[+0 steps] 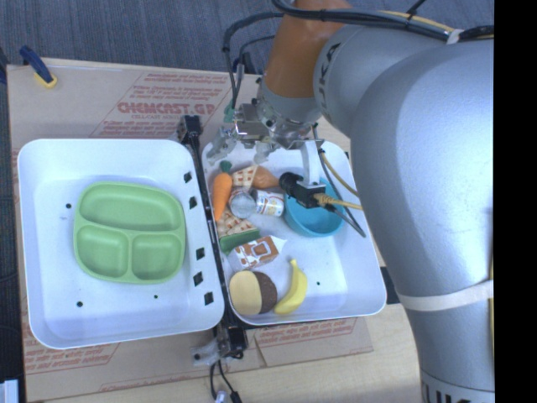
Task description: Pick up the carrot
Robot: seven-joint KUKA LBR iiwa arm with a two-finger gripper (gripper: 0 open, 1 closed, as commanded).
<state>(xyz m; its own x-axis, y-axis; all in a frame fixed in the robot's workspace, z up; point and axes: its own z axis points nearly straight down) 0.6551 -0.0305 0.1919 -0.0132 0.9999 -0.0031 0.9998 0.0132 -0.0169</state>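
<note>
Crowding the right bin (357, 288) from banana (292, 290) up to blue bowl (312, 217), the clutter leaves the carrot (221, 196) against the left wall, gripper (243, 141) poised just beyond, jaws' state unclear.

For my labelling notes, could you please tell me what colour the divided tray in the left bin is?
Light green; the divided tray shows best in the camera view.

The worktop (159, 99) is covered by a sheet of brown cardboard (143, 107) printed with red lettering. Two shallow white bins are set side by side on this sheet, the left bin (33, 225) and the right bin (352, 284), their inner edges touching along a row of black clips (198, 225). A blue and yellow clamp (38, 65) is seen at the cardboard's far left corner.
</note>
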